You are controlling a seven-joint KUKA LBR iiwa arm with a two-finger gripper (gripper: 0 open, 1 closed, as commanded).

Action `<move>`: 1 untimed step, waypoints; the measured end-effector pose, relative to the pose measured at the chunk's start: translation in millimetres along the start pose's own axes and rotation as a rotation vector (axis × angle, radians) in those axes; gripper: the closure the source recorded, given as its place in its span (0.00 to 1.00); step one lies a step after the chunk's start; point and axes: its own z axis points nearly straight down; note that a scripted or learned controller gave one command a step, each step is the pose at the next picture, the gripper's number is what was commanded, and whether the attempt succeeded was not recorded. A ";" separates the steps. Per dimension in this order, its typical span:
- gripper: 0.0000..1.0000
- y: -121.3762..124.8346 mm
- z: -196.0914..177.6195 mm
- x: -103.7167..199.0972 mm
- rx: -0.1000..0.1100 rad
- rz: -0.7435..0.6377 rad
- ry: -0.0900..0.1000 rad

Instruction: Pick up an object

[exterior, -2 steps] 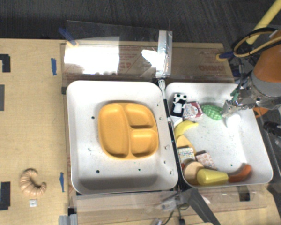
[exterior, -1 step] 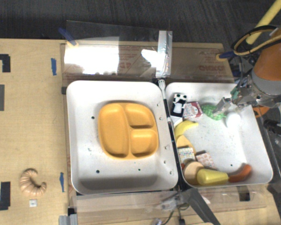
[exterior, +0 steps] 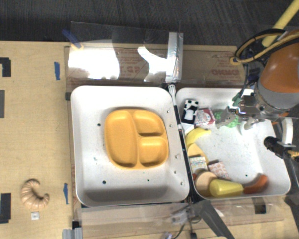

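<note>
At the upper right of the frame, over the far end of the right bin (exterior: 284, 183): the gripper (exterior: 243, 116), low and near the bin floor. Sits just beside the green object (exterior: 223, 117), likely the nearest candidate for a pick. Whether open or closed, cannot tell; whether touching the green object or merely next to it, cannot tell either.

Lies small and pale in the bin's upper middle, right of a red-and-white packet (exterior: 205, 117). Seems to stretch roughly left to right across the frame, one end towards the gripper, though too blurred to name a front.

Lower left in the same bin, heaped along the wall as if dumped for random picking: a banana (exterior: 197, 135), a yellow fruit (exterior: 225, 187), a reddish stick (exterior: 257, 182). In the left bin (exterior: 84, 103), only for reference: a yellow divided plate (exterior: 137, 137).
</note>
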 end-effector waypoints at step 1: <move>0.00 76.0 36.3 1.7 0.003 0.033 -0.002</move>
